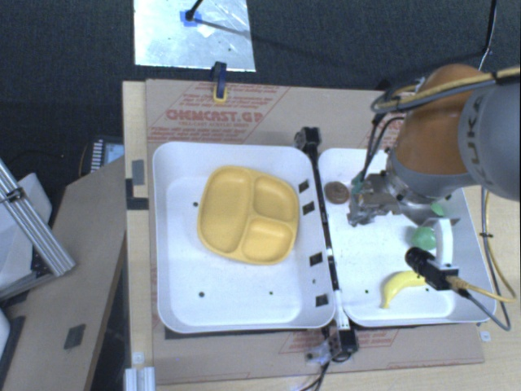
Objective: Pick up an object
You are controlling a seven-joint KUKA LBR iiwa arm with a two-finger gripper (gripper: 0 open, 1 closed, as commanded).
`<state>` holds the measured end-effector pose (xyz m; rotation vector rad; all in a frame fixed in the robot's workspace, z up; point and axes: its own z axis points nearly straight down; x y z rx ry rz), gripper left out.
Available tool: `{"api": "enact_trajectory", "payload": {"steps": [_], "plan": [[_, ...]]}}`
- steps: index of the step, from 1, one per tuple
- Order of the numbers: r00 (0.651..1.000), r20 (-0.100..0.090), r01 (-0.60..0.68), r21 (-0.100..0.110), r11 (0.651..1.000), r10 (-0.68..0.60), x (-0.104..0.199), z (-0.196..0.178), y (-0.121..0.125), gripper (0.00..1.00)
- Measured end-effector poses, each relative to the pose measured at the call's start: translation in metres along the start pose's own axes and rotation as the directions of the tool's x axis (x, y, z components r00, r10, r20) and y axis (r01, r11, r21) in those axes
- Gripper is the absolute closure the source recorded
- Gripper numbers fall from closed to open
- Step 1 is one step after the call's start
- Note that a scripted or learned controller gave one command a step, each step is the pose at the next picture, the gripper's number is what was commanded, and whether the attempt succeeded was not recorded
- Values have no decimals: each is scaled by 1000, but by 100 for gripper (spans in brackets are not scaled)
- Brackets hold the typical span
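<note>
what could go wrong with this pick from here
1. The gripper sits between the brown disc and the green ball, over bare bin floor, so a grab here may catch nothing.
2. The disc looks flat and lies near the bin's wall, so it is likely hard to grip.
3. The ball could roll off if nudged.

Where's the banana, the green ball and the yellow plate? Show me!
banana (400, 287): camera view, on the middle of its curve.
green ball (423, 237): camera view, on its middle.
yellow divided plate (229, 204): camera view, on the bare floor of its biggest compartment.
</note>
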<state>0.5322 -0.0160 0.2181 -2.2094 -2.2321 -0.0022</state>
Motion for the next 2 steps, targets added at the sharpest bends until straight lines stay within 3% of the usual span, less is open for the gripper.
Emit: {"api": "enact_trajectory", "payload": {"steps": [2], "plan": [[1000,0,-1,0,1000,1,110,-15,-24,100]]}}
